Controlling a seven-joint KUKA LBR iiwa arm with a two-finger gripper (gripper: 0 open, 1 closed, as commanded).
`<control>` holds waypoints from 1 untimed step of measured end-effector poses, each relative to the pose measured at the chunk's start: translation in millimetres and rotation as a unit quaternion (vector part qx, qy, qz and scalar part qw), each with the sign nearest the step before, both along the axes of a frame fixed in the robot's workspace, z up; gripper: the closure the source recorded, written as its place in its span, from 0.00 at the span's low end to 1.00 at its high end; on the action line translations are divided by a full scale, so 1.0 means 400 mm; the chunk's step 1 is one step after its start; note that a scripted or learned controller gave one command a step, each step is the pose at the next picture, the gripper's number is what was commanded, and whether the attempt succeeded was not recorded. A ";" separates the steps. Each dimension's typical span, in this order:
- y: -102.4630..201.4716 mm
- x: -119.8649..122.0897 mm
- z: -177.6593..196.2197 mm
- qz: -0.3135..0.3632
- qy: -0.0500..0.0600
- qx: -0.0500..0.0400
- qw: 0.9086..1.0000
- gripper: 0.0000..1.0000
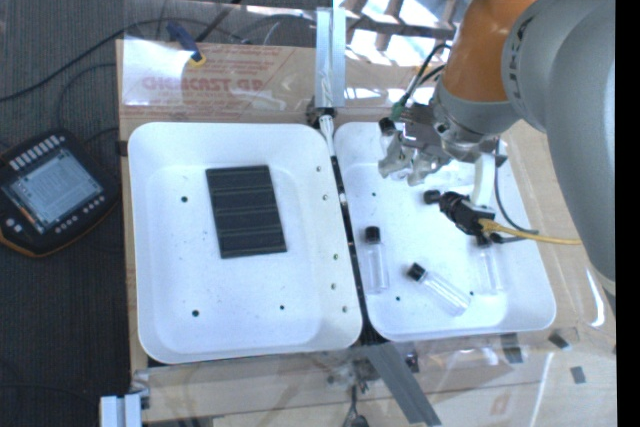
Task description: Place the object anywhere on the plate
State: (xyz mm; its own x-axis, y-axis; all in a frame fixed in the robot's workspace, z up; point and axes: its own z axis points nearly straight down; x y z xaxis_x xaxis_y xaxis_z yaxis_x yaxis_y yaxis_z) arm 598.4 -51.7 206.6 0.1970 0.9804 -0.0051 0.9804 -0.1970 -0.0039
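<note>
A dark ribbed rectangular plate [245, 210] lies flat in the middle of the left bin [160, 315]. In the right bin [520, 310] lie clear vials with black caps: one [374, 260] lies near the divider, and another [437, 285] rests slanted near the front. A third clear tube [490, 267] sits by the right wall. My gripper [405, 155] hangs over the far part of the right bin, well behind the vials and apart from them. I see nothing held in it.
The grey arm with its orange band [485, 45] fills the upper right. A black plug on a yellow cable [462, 210] dangles below the wrist over the right bin. A pendant controller [50, 190] lies left of the bench. A clear sheet [230, 75] stands behind the left bin.
</note>
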 end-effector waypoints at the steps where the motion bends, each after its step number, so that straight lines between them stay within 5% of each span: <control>1: 0.207 -0.048 0.112 0.031 0.000 0.002 1.000 1.00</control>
State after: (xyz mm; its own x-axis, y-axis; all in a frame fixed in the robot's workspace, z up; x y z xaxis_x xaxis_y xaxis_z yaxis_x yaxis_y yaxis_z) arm 579.2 31.2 251.3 0.1360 0.9907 -0.0012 0.9907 -0.1360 -0.0039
